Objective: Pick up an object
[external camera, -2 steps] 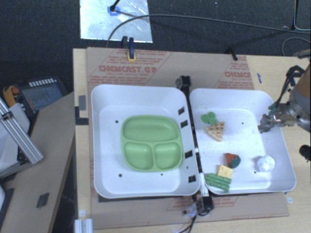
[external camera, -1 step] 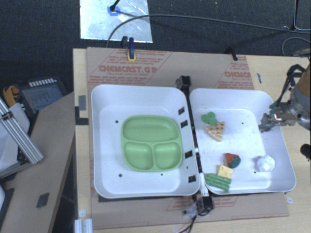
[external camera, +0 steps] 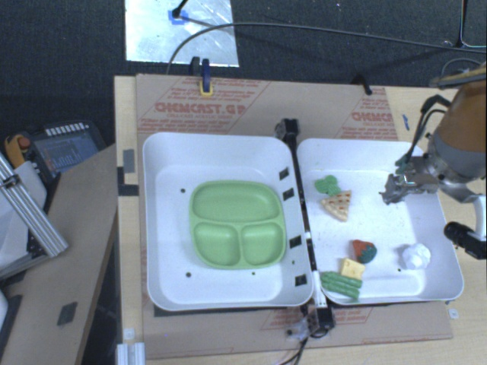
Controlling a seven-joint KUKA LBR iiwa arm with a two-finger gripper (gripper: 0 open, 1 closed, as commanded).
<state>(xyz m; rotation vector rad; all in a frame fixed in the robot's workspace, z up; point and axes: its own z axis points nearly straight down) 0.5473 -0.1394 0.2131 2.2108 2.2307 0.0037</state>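
A green divided plate (external camera: 234, 223) is seen in the left bin (external camera: 163, 166), while in the right bin (external camera: 437, 242) a green leafy piece (external camera: 327, 184), a tan wedge (external camera: 338, 204), a red-and-teal item (external camera: 363, 250), a yellow block (external camera: 351, 268), green bean pods (external camera: 341, 284) and a white crumpled object (external camera: 415, 256) are scattered. The gripper (external camera: 389, 194) is placed over the right bin's upper right area, right of the tan wedge and apart from it, with nothing seen in it; whether it is spread or pressed together cannot be told. "CHEMCAST G" can be read in red, upside down, on the brown sheet (external camera: 228, 101) covering the desk behind the bins.
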